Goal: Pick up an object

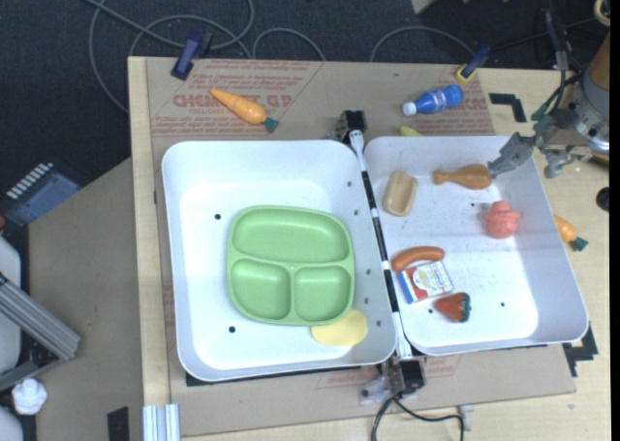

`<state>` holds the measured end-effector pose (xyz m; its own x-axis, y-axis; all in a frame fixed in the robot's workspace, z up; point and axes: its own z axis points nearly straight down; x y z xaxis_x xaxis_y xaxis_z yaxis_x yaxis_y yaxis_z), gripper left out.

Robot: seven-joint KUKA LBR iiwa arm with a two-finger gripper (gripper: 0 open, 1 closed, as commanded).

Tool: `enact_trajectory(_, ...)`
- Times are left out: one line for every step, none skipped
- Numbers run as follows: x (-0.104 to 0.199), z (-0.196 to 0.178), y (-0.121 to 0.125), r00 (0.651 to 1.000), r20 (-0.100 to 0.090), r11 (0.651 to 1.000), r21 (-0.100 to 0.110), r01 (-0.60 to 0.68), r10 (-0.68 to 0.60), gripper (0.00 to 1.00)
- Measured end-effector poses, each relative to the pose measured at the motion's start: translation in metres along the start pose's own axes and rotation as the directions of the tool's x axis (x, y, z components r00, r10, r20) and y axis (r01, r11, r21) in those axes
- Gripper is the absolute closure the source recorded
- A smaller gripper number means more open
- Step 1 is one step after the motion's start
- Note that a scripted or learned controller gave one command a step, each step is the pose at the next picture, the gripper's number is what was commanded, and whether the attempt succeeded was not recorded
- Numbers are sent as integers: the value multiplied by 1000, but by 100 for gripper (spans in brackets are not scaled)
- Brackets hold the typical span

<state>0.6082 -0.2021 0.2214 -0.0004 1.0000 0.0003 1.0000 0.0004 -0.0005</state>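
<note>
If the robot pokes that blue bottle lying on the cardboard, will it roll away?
Probably, yes. The blue bottle lies on its side on flat cardboard, and its body looks round, so a sideways nudge could send it rolling. It looks like small toy plastic, so likely light and smooth, perhaps slippery for the hand.

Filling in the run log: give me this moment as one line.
hand: over right bin, at drumstick's end | nothing lifted | pink toy nearby | plate in left bin
</note>
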Motion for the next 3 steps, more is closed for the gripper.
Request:
enact_trajectory(-1, 137, 2, 1000, 0, 1000, 0, -1, 1, 0)
enact_trajectory(42, 137, -31, 1000, -1, 1000, 1, 1, -1, 0)
enact_trajectory(41, 127, -30, 1000, 1, 1000, -1, 0, 0, 100)
